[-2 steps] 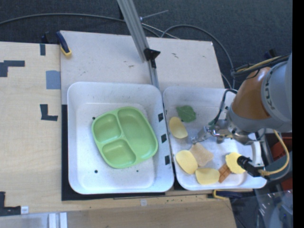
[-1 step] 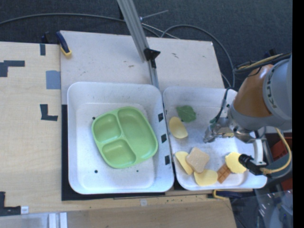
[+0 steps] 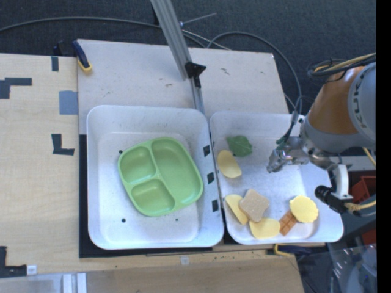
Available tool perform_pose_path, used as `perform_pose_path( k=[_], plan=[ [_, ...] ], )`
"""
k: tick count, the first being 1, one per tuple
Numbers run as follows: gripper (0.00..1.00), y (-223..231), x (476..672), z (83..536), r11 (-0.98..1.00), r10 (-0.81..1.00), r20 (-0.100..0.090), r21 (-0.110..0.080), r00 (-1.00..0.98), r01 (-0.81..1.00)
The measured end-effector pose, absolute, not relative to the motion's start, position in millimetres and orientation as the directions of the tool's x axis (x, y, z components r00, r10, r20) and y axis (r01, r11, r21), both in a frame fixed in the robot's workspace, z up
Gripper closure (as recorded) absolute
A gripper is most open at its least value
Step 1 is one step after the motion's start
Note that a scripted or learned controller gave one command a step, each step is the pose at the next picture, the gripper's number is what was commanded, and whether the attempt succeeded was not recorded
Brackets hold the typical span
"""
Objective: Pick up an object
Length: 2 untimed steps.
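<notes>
The right bin [image 3: 324, 229] holds several toy foods: a green leafy piece [image 3: 239, 144], a pale yellow piece [image 3: 229, 163], a tan bread slice [image 3: 254, 204] lying over yellow pieces [image 3: 264, 227], a brown waffle-like stick [image 3: 288, 223] and a round yellow piece [image 3: 303, 209]. My gripper [image 3: 277, 163] hangs over the middle of the right bin, right of the green piece and above the bread slice. Nothing shows between its fingertips.
The left bin [image 3: 98, 163] holds a green divided plate [image 3: 160, 176]. A grey metal pole [image 3: 174, 32] slants in from the top toward the gap between the bins. The arm's orange band [image 3: 333, 105] sits at the right edge. Cables lie behind the bench.
</notes>
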<state>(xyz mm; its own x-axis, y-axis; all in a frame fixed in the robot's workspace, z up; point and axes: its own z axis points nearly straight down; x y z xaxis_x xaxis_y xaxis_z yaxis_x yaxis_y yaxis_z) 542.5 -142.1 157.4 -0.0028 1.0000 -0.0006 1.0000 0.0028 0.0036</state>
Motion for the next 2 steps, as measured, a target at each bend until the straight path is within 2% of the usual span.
perform_pose_path(
  k=[1,2],
  plan=[
    [1.0,-141.9,543.7,221.0,0.002,1.0,-0.001,0.005,-0.002,1.0],
    [1.0,-141.6,543.7,220.0,0.001,1.0,0.0,-0.001,-0.001,1.0]
  ],
)
